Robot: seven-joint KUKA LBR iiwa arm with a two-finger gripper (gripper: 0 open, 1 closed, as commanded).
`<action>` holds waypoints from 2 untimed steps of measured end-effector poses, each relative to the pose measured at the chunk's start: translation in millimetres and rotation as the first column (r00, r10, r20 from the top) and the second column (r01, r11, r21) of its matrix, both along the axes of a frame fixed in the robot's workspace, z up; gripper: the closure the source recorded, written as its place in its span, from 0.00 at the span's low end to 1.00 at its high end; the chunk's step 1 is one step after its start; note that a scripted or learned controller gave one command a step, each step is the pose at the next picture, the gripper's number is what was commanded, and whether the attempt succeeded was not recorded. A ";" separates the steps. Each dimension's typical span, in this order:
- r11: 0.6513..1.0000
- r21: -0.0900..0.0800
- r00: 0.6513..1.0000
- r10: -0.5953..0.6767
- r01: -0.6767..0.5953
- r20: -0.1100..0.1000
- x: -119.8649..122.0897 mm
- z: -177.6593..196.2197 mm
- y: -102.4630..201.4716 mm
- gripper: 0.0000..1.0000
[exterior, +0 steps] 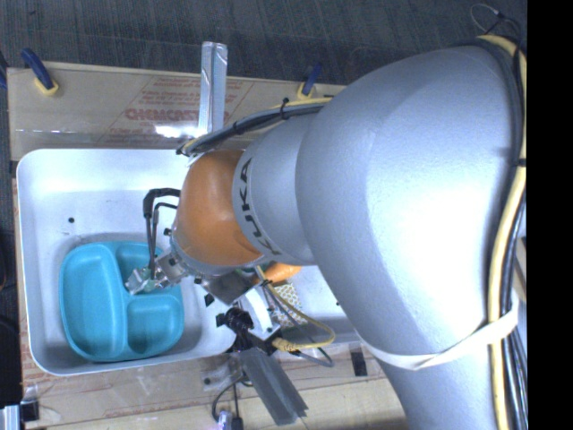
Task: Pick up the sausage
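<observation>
A tray (pixel 94 307) lies in the left bin (pixel 54 173), under the arm (pixel 394 204).

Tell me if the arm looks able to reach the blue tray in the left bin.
Probably yes: the arm has its orange-banded wrist over the left bin, at the blue tray's right edge, with nothing seen between them.

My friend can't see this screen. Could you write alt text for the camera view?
A big grey robot arm with an orange band reaches from the right over a white bin, hiding most of it. Beneath it sits a turquoise two-part dish, and wires hang near the bin's front edge.
</observation>
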State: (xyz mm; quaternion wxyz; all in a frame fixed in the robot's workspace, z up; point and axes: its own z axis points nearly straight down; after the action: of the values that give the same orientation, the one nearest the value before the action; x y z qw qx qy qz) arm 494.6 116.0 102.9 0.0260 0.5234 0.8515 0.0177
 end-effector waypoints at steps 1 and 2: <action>0.999 -0.004 0.998 -0.049 0.049 -0.044 37.4 -4.2 44.9 0.00; 0.974 -0.003 0.972 0.226 -0.227 -0.064 0.0 45.3 54.5 0.00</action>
State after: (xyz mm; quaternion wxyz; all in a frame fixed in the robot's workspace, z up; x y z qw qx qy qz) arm 494.6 170.5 148.2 -0.0005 0.4228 0.9062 -0.0005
